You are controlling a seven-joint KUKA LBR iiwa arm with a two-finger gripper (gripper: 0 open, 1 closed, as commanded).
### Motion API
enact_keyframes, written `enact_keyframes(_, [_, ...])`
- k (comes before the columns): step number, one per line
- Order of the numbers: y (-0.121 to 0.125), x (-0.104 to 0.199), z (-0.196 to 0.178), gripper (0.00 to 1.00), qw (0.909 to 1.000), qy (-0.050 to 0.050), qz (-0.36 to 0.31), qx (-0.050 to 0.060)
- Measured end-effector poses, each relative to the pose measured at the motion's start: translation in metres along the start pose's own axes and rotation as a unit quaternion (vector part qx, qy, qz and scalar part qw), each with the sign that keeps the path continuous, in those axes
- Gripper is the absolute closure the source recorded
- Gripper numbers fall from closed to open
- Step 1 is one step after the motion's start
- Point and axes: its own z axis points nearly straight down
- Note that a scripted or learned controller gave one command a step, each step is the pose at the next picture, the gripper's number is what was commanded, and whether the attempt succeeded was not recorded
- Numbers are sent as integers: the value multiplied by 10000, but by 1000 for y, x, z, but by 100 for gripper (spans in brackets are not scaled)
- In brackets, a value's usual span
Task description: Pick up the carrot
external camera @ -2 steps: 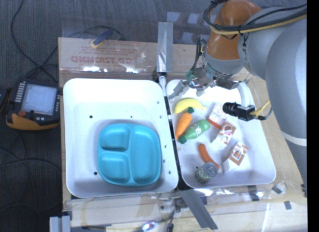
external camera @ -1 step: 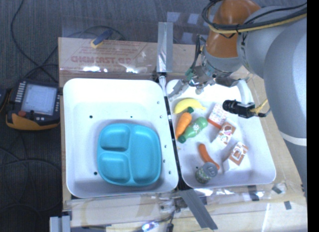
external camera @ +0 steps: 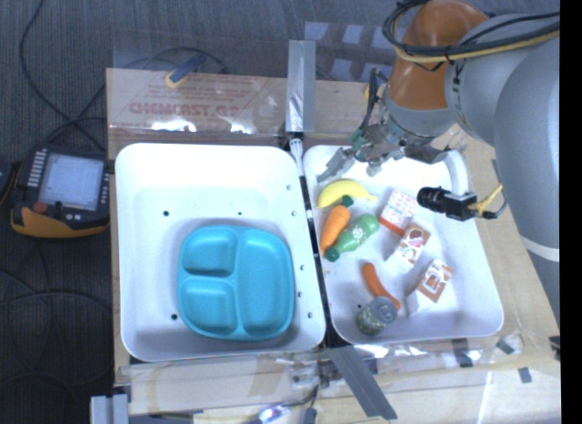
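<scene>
Lying below the jaws: carrot (external camera: 335,223)

I'm getting an evenly bright feed, lit from overhead. The white bins (external camera: 136,231) are running close to overexposed, washing out their rims. Glare is bouncing off the tape strip (external camera: 300,85) and the plastic sheet (external camera: 200,113) behind them. Shadows under the tray (external camera: 236,281) are staying soft. The whole picture is looking slightly soft and grainy.
</scene>
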Motion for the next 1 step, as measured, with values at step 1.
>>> enact_keyframes(1, [18,29,1,0,10000,14,27,0])
